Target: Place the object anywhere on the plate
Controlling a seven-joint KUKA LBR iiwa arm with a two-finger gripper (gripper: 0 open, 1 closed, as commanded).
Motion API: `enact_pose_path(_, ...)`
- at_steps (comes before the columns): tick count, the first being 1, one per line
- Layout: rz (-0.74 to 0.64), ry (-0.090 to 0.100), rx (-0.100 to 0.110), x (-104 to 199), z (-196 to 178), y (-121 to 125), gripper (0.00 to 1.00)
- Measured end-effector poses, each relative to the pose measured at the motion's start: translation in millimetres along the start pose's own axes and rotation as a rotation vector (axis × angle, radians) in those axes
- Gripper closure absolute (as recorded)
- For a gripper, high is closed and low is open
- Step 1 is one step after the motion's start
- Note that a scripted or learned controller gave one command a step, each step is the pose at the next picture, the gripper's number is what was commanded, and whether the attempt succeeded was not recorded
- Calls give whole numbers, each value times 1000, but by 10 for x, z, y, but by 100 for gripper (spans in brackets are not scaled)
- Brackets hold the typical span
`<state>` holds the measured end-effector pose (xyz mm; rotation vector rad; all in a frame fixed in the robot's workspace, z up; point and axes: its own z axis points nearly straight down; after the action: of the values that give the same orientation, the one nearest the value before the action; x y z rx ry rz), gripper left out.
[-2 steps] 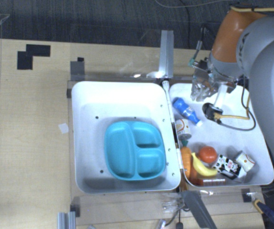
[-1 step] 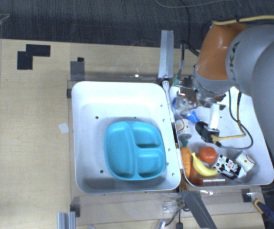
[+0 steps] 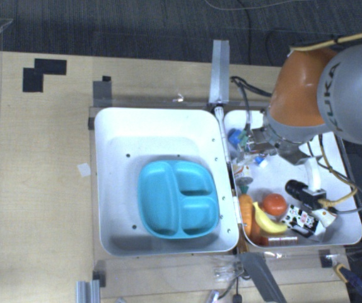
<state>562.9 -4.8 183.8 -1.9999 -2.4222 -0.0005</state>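
Pale wooden surface (image 3: 36, 188), with black tape marks (image 3: 42, 71) at the far left. It carries two shallow white bins side by side.

The grey arm (image 3: 351, 87) comes in from the right. Its orange band (image 3: 301, 87) sits above the wrist, and the bulk of the arm hangs over the far half of the right bin.

Left bin (image 3: 115, 131): we see the blue plate (image 3: 178, 197) lying flat, toward the near side and close to the wall shared with the other bin. It has three compartments, one long one on the left and two smaller ones on the right.

Right bin (image 3: 351, 229): every loose thing we can make out lies here, well apart from the plate and across the dividing wall. We cannot say which of them is the task's object.

The tool (image 3: 251, 145) is low over the far left part of the right bin, just beside the dividing wall. The wrist shadows it, so we cannot tell how far open it is or whether it has hold of anything.

Near end of the right bin, left to right:
- An orange carrot-like piece (image 3: 246, 212) lies against the wall.
- A yellow banana (image 3: 268, 221) touches it.
- A red round fruit (image 3: 274, 202) sits just behind the banana.
- A small white patterned box (image 3: 301, 219) is beside them.

A small blue item (image 3: 234, 136) lies next to the tool; we cannot tell what it is.
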Motion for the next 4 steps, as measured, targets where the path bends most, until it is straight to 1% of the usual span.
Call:
enact_pose_path(1,-48,0,1,778,5,-43,100)
enact_pose_path(2,-369,0,-2,567,-4,52,100)
enact_pose_path(3,-500,-1,-4,250,-9,405,100)
enact_pose_path(4,-961,-1,-3,327,-7,174,100)
